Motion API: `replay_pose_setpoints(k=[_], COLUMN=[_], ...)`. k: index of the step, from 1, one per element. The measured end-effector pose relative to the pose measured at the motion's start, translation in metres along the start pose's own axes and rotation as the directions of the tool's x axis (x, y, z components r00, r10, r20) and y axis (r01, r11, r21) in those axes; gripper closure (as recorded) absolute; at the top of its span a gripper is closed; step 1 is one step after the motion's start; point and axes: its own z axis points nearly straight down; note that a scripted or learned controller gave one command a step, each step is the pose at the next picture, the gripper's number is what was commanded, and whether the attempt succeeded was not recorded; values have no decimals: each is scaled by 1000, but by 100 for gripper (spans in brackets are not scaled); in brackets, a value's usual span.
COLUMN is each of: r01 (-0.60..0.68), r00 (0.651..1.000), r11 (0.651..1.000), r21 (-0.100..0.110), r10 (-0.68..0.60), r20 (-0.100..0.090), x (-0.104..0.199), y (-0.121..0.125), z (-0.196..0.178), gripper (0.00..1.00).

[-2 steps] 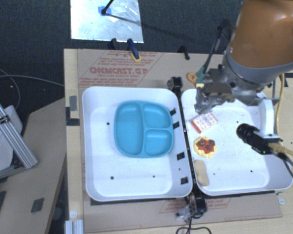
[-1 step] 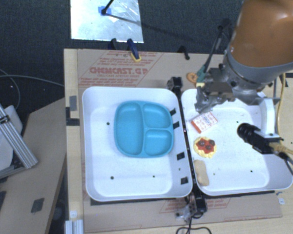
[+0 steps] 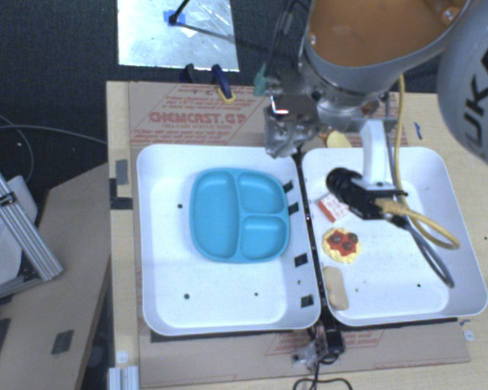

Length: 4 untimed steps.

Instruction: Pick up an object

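Two shallow white bins sit side by side on the bench, the left bin (image 3: 159, 299) and the right bin (image 3: 447, 291), meeting along a central seam.

Nearest the camera, in the right bin's front-left corner, lies one tan oblong piece (image 3: 335, 287), close against the seam. Just behind it rests one small round yellow item with red spots (image 3: 342, 244), like a toy pizza. Behind that again lies one small red-and-white block (image 3: 333, 209), also near the seam. That makes three loose things counted on this bin's floor, all crowded to its left side and set in a rough line from front to back.

One light blue divided plate (image 3: 238, 215) fills the middle of the left bin; it has three compartments, one long one on the left and two smaller ones on the right.

One black cylindrical part with a yellow hose (image 3: 423, 224) hangs over the right bin, just right of the red-and-white block.

Farther back, one pale yellow rounded object (image 3: 337, 140) peeps out at the right bin's far rim, partly hidden by the arm. The gripper (image 3: 286, 140) hangs over the far end of the seam between the bins; whether it is spread or pressed together cannot be told from here.
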Motion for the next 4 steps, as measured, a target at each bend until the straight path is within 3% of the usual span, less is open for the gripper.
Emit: replay_pose_setpoints(k=[1,2,3,4], r01=[-5,-2,-13,-9], r00=[1000,1000,1000,1000], r11=[1000,1000,1000,1000], r21=[1,10,16,0], r10=[5,1,13,9], r20=[3,3,8,1], x=[-6,72,66,67], y=[0,-13,-33,-10], z=[-9,24,107,43], gripper=[100,100,100,100])
